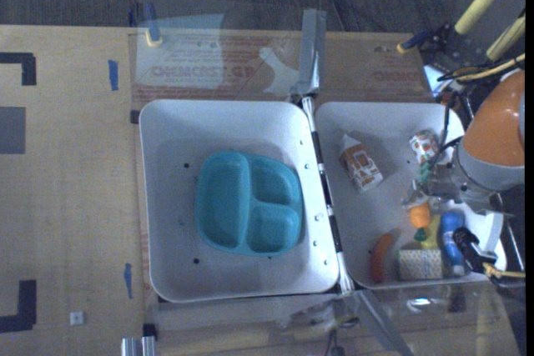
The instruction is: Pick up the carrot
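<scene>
While the gripper (420, 198) hangs, grip unreadable, the carrot (420, 217) lies just beneath it.

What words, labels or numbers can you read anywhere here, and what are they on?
Nothing reads clearly.
Clear sheet behind the bins: a line of reddish print, too blurred to read.
Carton in the right bin: brown and white label, too small to read.
Packet near the right bin's far corner: coloured print, unreadable.
Box at the right bin's near edge: speckled pattern, no legible text.
</scene>
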You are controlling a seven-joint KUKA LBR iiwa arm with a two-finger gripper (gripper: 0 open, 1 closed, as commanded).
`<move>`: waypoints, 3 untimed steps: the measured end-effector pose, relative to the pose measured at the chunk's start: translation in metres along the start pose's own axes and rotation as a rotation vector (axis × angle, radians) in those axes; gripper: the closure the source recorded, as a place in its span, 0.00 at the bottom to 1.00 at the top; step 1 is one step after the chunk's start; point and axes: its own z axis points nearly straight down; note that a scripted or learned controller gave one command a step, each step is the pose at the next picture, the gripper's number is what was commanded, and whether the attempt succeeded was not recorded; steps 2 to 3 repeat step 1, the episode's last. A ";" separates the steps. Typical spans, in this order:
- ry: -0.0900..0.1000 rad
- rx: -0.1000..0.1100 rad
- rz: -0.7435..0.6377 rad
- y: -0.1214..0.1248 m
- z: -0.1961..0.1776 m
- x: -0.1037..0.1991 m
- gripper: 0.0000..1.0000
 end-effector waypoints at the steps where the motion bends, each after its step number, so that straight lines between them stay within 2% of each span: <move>1: 0.002 0.007 -0.160 0.055 -0.096 0.040 1.00; 3: 0.002 0.007 -0.160 0.055 -0.096 0.040 1.00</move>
